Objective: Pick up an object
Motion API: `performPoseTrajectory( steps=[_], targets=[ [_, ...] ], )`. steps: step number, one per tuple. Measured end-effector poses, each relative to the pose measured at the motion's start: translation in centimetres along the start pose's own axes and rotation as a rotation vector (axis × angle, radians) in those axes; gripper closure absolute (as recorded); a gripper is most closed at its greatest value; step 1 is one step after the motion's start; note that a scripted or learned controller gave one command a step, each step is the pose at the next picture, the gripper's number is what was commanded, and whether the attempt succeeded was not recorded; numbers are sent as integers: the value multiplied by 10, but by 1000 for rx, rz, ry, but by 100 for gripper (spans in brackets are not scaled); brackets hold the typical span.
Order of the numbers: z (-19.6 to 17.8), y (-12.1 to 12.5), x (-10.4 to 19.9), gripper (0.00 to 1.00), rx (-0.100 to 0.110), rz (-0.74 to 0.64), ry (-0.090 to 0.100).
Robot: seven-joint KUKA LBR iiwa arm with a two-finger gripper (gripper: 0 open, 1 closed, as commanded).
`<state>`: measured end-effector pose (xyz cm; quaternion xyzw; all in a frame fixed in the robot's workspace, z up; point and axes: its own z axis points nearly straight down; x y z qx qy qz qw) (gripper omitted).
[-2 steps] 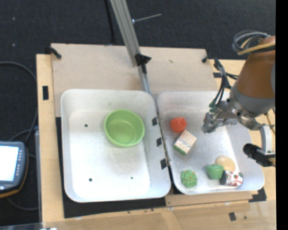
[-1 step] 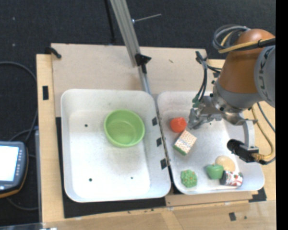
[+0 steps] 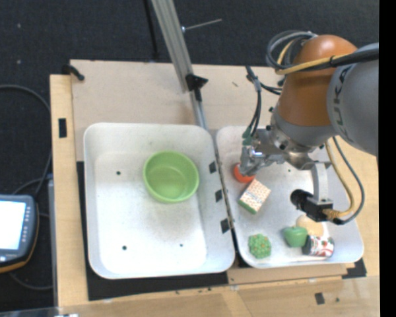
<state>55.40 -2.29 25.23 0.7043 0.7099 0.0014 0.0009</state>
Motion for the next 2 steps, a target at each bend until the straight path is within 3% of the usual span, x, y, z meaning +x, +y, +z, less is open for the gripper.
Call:
performPoseTrajectory(
  steps=[2],
  targets=[
    [15,6,92,100,4,2,0]
  ],
)
